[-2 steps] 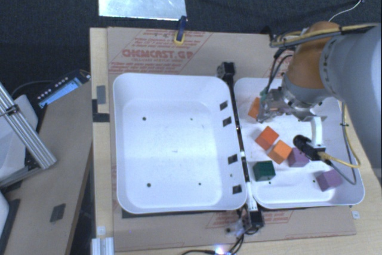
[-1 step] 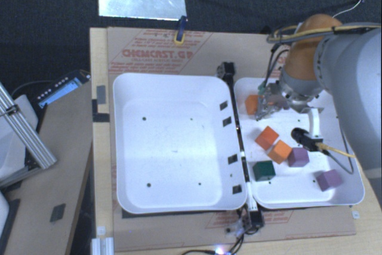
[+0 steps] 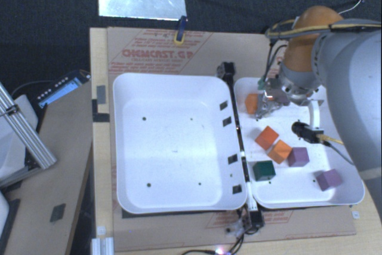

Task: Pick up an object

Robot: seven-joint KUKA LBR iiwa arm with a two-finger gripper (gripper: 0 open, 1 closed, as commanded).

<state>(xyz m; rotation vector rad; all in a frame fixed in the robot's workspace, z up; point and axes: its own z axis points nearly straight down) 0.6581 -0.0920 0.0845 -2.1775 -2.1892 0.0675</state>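
A: Where's the gripper (image 3: 266,106)?

B: Low in the right bin (image 3: 345,195), near its far left corner, just beside an orange block (image 3: 251,103). Whether its fingers are parted or closed on anything, I cannot tell.

A: What lies around it?

B: Two more orange blocks (image 3: 267,137) (image 3: 279,151) mid-bin, a purple block (image 3: 298,156) touching the second, a green block (image 3: 263,171) by the left wall, another purple one (image 3: 329,179) toward the near right corner. The left bin (image 3: 128,188) sits alongside.

Two white bins (image 3: 173,86) sit side by side. The right one holds three orange blocks (image 3: 267,137), two purple blocks (image 3: 298,156) and one green block (image 3: 263,171).
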